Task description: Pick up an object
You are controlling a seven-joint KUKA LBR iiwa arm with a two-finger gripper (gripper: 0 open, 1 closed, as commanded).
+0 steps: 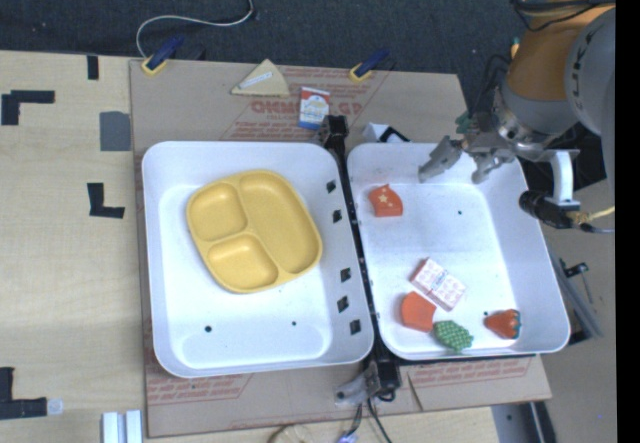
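Gripper, fingers spread and grasping nothing, hovers over the right bin's far edge; orange toy lies left.

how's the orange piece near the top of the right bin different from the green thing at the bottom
Colour: the orange piece is bright orange with a pale spot on it; the green thing is green and bumpy-textured.
Company: the orange piece lies alone on bare bin floor; the green thing sits close against another orange block.
Distance from the gripper: the orange piece is nearer it, the green thing far off.
Both are small and lie in the right bin.
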